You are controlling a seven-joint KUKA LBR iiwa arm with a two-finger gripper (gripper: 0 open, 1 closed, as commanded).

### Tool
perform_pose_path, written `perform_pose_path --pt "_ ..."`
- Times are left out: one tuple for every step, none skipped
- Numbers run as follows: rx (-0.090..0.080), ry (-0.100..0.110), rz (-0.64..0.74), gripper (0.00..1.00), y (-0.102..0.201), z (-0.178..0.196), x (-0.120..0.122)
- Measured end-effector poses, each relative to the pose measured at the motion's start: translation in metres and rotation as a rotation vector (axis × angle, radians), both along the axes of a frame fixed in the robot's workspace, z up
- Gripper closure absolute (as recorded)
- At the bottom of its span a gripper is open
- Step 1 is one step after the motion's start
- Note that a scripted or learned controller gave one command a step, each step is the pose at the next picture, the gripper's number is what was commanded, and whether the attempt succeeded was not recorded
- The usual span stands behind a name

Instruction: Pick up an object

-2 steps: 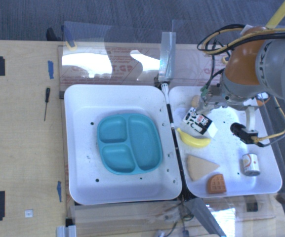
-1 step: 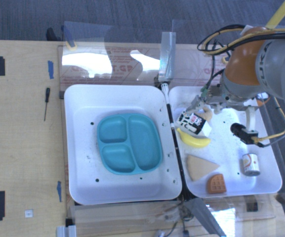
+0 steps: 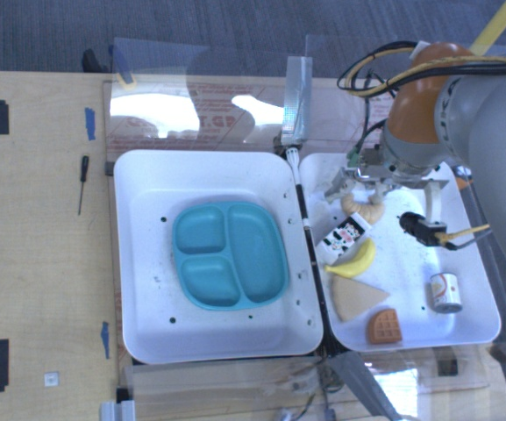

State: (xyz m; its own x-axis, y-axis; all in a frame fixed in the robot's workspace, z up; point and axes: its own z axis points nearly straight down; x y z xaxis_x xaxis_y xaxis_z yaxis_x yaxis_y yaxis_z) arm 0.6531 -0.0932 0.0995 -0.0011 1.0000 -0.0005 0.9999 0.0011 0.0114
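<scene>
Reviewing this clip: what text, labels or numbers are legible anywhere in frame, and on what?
No text is legible.
Red print on the cardboard panel at the back: blurred, unreadable.
Markings on the black-and-white carton: too small to read.
Red label on the small can: too small to read.

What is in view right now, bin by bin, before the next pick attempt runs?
Shallow white bin: 2, white, left bin and right bin side by side
Teal divided plastic plate: 1, teal, middle of left bin
Small black-and-white carton: 1, right bin, left side
Yellow banana: 1, yellow, beside carton
Tan wedge: 1, tan, beside banana
Orange-brown waffle: 1, right bin's near edge
Small white can: 1, right bin, right side
Beige lump: 1, under gripper, kind unclear
Black screwdriver: 1, bench left of bins
Grey arm: 1, from right
Gripper: 1, over right bin
</scene>
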Motion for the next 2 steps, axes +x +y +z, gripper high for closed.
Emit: perform_pose_path --pt "-0.001 -0.002 0.002 1.00 0.0008 0.0101 0.0008" --pt "-0.001 0.000 0.002 0.00 0.0009 0.0090 0.0003"
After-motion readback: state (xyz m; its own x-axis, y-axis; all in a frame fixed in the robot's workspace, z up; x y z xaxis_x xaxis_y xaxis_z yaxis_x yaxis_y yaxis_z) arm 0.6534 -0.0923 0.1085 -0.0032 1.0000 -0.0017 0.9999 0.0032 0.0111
